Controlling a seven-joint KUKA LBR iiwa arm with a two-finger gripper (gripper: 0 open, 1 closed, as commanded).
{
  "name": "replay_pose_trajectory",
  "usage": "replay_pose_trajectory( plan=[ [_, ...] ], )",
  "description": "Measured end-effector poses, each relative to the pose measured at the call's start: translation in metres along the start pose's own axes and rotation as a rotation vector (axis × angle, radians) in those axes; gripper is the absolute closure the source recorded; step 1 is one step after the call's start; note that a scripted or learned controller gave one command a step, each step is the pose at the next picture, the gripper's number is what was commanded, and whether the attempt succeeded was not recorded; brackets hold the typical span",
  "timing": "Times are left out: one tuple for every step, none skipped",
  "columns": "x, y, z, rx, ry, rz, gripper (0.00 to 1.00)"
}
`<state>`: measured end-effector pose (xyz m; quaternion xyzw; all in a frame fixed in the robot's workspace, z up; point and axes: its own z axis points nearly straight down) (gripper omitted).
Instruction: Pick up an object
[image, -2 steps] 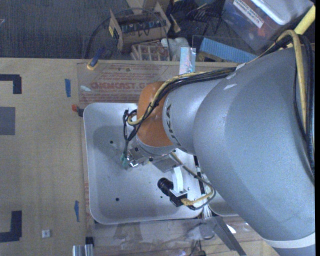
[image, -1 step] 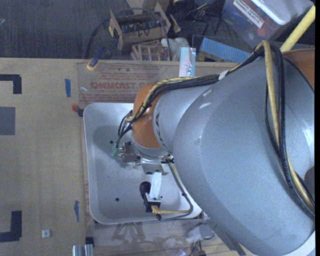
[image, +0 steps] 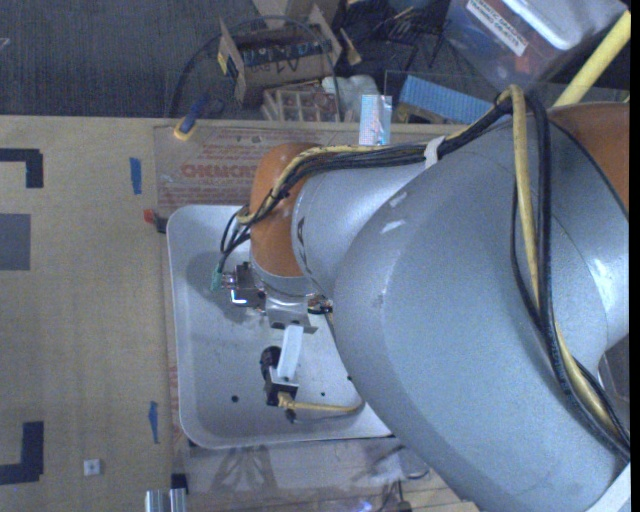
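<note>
Object to be picked: I cannot tell it apart. A small dark speck (image: 235, 400) lies on the floor of the white bin (image: 200, 340), near its lower-left corner in the view, too small to identify. The grey arm (image: 450, 300), with its orange band (image: 272, 215), covers the bin's right side. The claw (image: 238, 288) sits below the wrist over the bin's upper-left part; whether it is open or closed cannot be told. The bin rests on the tan counter (image: 80, 300).

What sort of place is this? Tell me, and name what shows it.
Probably a robotics lab: a cabled grey arm reaches over a white bin on a plywood bench marked with blue tape, and a cardboard box of wires sits behind.
</note>
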<state>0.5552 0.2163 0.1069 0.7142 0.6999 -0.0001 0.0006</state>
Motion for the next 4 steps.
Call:
replay_pose_trajectory(
  plan=[
    [-0.003,0.004,-0.019,-0.002,0.0,-0.159,1.0],
    [-0.003,0.004,-0.019,-0.002,0.0,-0.159,0.0],
    [-0.042,-0.072,0.016,-0.01,0.01,0.257,0.0],
    [-0.093,-0.07,0.016,-0.006,0.015,0.488,0.0]
  ],
)
